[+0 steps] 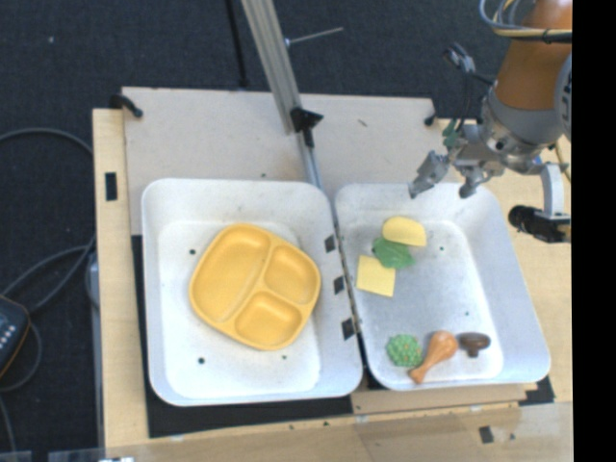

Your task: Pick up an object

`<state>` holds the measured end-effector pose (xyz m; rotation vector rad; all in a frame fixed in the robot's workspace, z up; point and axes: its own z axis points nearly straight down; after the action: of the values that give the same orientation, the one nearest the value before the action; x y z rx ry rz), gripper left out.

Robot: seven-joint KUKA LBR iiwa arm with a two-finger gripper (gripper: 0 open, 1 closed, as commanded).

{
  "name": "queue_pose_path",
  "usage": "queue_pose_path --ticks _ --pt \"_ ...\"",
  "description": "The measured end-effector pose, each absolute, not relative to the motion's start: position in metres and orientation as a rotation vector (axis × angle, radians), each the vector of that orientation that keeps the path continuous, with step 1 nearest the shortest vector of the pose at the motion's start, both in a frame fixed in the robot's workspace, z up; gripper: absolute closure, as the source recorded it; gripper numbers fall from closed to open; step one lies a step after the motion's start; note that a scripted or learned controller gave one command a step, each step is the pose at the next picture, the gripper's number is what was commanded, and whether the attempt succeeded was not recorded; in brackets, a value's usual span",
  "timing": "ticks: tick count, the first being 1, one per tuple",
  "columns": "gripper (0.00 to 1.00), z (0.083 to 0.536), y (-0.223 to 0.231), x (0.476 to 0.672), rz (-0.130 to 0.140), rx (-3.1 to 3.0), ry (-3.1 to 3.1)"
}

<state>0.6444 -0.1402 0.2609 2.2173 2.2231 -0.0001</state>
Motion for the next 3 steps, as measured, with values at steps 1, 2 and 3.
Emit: queue_pose_path --ticks 1,2,3 --pt "0.0 0.261 -0.14 0.644 -0.001 2.216 2.224" --pt "0.0 0.213 -0.134 0.65 -0.004 2.218 2.226" --pt "0.0 0.152 -0.135 0.656 -0.006 2.22 2.226"
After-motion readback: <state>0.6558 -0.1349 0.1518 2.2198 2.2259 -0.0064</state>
